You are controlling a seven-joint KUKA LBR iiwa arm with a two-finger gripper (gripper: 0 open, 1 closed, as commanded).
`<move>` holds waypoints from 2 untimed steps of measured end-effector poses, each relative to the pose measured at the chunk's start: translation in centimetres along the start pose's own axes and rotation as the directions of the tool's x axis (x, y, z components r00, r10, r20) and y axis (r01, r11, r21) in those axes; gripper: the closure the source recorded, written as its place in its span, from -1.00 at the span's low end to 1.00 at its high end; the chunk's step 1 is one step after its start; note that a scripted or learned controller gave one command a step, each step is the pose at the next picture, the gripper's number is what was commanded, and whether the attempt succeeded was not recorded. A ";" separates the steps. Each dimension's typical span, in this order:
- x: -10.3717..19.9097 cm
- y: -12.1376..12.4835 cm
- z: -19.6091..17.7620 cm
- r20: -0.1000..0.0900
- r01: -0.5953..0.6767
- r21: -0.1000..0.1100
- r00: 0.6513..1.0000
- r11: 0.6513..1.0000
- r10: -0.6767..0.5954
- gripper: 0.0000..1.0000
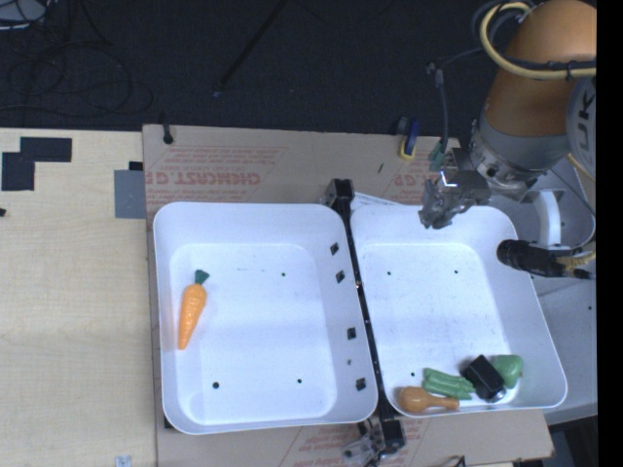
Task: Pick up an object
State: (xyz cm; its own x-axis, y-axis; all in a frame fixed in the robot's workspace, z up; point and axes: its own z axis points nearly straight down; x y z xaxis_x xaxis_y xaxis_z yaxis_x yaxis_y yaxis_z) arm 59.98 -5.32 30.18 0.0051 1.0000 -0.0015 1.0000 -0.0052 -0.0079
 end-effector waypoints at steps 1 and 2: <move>5.6 2.3 -6.0 -0.002 0.011 -0.012 1.000 1.000 -0.011 1.00; 5.5 -3.1 -4.1 -0.002 0.002 -0.001 1.000 1.000 -0.002 1.00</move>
